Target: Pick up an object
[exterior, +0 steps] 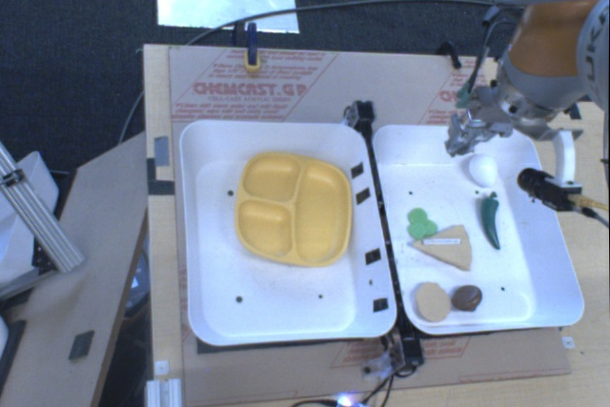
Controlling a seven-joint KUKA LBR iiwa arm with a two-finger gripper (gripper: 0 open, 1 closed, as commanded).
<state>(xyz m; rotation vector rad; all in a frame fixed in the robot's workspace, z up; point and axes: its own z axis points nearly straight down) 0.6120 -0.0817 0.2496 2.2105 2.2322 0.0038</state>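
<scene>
In the right bin (543, 300) lie a white egg-shaped piece (482, 170), a green pepper (490, 219), a small green leafy piece (420, 225), a tan wedge with a white label (445, 249), a tan round piece (432, 302) and a dark brown ball (466, 297). My gripper (461, 139) hangs over the far part of that bin, just up and left of the white piece. Nothing shows between its tips.
The left bin (210, 300) holds a yellow divided tray (294, 208). A black clip strip (374, 224) runs between the bins. A black cylinder on the arm (541, 187) juts over the right bin's far right side. Cables arc behind the bins.
</scene>
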